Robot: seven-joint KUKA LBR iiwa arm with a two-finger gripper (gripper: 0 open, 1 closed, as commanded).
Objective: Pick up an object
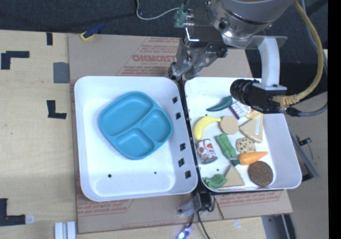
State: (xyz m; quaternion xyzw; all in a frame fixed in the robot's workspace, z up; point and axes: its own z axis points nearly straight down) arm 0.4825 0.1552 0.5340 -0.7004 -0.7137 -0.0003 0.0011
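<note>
My gripper (pixel 184 69) hangs over the back rim where the two bins meet, above the bins' dividing edge, with nothing seen in it. The right bin (pixel 286 150) holds several toy foods: a yellow banana (pixel 204 125), a dark green chili (pixel 219 106), a purple packet (pixel 241 109), a cheese wedge (pixel 254 129), a cookie (pixel 245 144), an orange carrot (pixel 253 157), a brown round patty (pixel 261 173), a green pickle (pixel 226 146), a red and white can (pixel 206 151) and a green leaf (pixel 214 181). They lie in front of the gripper and to its right.
A blue divided plate (pixel 135 124) lies in the left bin (pixel 90 168). A black cylinder (pixel 249 94) on the arm overhangs the right bin's back part. Cables run across the dark surface behind the bins. Cardboard lies under both bins.
</note>
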